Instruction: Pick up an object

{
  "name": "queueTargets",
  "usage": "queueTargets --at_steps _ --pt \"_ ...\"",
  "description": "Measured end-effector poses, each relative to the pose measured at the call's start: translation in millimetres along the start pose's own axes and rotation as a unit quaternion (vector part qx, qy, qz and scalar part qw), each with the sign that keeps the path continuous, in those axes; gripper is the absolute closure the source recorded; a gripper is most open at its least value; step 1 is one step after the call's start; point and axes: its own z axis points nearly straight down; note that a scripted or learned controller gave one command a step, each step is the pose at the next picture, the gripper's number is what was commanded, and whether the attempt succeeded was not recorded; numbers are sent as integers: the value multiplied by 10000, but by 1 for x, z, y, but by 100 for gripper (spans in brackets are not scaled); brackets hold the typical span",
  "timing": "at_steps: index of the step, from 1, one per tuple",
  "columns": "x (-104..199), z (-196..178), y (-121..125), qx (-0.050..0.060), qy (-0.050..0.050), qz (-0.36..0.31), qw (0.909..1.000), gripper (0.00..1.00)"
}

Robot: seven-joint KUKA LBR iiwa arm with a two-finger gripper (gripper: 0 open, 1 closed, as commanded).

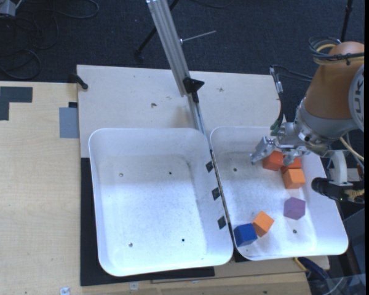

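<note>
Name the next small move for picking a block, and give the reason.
Probably lower the gripper straight down onto the orange cube beneath it in the right white bin: that cube lies nearest, partly under the gripper. The jaws' state is unclear.

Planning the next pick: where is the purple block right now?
The purple block lies in the right bin, below an orange cube and right of another orange cube.

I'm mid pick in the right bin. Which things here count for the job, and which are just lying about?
For the job:
gripper, low in the right bin
orange block at the gripper
orange block beside it
purple block
small orange block
blue block

Lying about:
left bin
slanted metal rail
floor cables
</note>
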Motion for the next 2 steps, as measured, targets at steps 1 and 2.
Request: queueTargets --at_steps 1,2 --pt "3 13 -46 27 4 -27 10000 0" --pt "-24 113 50 5 -2 -22 10000 0"
